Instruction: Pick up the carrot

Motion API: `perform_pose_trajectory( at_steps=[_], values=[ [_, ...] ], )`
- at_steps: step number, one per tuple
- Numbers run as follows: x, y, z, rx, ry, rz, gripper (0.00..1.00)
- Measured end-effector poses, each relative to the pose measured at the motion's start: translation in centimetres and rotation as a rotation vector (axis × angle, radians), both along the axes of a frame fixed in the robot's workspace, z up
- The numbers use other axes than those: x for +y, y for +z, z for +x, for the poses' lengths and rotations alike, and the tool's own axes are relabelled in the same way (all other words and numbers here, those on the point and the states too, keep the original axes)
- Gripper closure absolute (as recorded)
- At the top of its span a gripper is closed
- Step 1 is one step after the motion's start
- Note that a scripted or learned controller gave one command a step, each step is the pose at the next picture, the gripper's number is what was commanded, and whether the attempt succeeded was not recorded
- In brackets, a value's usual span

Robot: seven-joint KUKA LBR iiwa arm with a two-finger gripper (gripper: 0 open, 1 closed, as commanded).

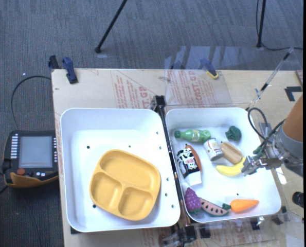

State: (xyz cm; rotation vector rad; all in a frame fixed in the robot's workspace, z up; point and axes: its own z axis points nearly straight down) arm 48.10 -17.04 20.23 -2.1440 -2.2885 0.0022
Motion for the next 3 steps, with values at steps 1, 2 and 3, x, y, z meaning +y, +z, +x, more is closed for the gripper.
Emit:
perform_pose_trajectory(
  at_steps=[1,2,3],
  values=[
    [-4.2,1.7,1.2,0.001,-0.255,-0.002,1.00],
    [-4.1,2.4,1.3,0.008,-0.251,0.000,1.00],
    [-4.1,3.0,1.4,0.016,-0.246,0.003,1.00]
  ],
)
